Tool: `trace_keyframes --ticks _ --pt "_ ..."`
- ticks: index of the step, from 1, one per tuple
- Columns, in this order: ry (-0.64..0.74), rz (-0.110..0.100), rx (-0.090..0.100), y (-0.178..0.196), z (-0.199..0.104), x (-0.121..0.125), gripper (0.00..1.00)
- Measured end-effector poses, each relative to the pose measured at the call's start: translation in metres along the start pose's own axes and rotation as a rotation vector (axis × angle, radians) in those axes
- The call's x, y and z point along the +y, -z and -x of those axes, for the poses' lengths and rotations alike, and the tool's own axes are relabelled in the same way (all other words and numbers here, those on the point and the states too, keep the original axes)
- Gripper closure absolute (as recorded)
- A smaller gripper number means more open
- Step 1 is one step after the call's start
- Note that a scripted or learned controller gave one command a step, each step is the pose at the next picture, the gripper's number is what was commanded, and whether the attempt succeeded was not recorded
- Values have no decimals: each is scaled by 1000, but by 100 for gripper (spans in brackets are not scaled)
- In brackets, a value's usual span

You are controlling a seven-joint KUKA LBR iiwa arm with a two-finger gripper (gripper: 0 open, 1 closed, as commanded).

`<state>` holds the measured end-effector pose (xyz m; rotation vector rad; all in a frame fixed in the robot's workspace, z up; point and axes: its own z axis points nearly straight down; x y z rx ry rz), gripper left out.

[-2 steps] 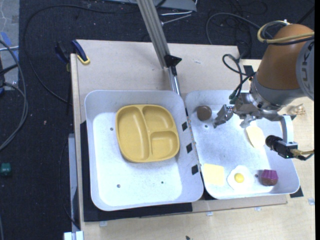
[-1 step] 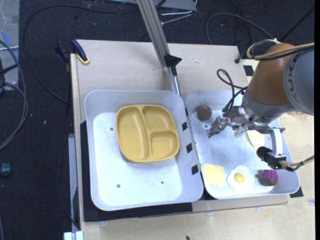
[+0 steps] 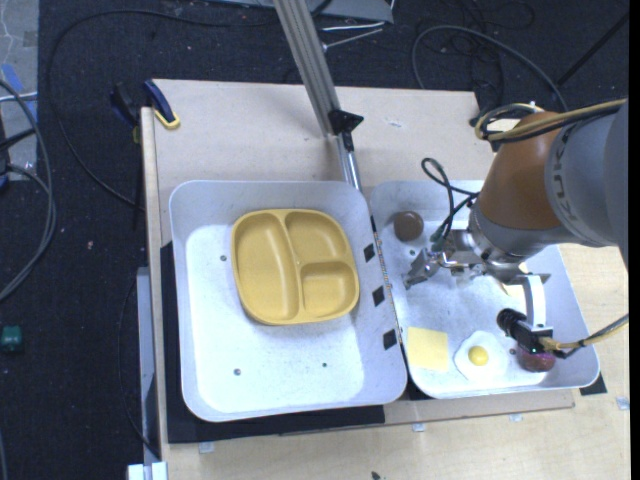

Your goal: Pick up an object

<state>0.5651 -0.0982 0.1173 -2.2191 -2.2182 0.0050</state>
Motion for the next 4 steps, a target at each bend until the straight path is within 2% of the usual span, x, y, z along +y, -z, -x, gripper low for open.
trace_keyframes --ticks 1,2,3,4 --pt "-1 5 -1 13 0 1 100" --pt "-1 9 -2 64 10 -3 100" --pt "4 13 -2 126 5 1 100" --pt "3 7 -1 130 5 1 100"
